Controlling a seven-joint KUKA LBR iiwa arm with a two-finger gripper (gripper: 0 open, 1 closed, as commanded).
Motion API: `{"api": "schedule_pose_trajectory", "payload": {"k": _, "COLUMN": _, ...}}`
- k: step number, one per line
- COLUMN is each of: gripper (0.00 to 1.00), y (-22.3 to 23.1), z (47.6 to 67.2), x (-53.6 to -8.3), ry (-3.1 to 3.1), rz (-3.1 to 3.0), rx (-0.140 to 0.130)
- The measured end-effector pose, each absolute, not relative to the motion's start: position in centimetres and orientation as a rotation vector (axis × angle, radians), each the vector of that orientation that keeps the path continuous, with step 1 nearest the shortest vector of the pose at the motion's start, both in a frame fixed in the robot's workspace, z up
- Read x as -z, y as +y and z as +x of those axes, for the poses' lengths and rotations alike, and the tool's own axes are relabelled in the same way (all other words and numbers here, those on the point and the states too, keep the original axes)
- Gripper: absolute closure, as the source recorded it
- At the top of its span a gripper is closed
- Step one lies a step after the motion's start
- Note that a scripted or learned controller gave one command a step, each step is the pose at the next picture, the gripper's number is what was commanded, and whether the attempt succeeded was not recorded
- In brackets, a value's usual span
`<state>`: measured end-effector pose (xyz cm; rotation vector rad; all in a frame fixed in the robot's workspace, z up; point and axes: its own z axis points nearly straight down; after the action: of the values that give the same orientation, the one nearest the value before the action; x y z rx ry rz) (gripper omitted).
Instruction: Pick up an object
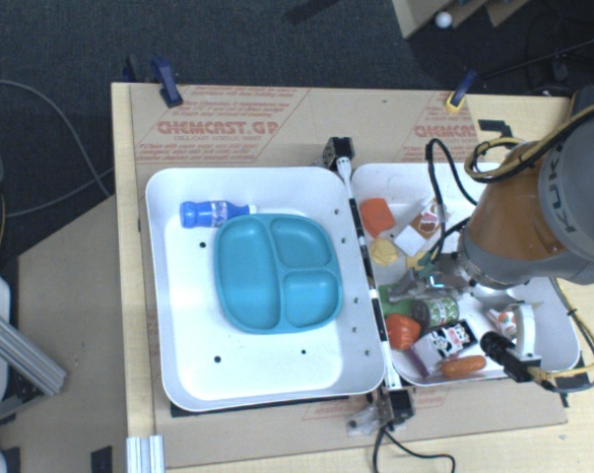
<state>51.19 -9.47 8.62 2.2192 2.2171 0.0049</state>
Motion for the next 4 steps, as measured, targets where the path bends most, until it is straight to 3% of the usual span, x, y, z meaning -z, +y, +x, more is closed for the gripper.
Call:
{"api": "schedule_pose_trajectory", "payload": {"k": 2, "gripper": 0.0, "y": -9.3, "z": 48.5, "x": -8.6, "ry": 2.214, "rz": 2.218, "rx": -0.005}}
{"api": "schedule_pose_trajectory", "payload": {"k": 3, "gripper": 0.0, "y": -12.3, "z": 55.1, "x": -8.5, "ry": 2.221, "rz": 2.221, "rx": 0.0}}
{"api": "schedule_pose_trajectory", "payload": {"k": 4, "gripper": 0.0, "y": -13.3, "z": 65.7, "x": -12.3, "ry": 2.221, "rz": 2.217, "rx": -0.002}}
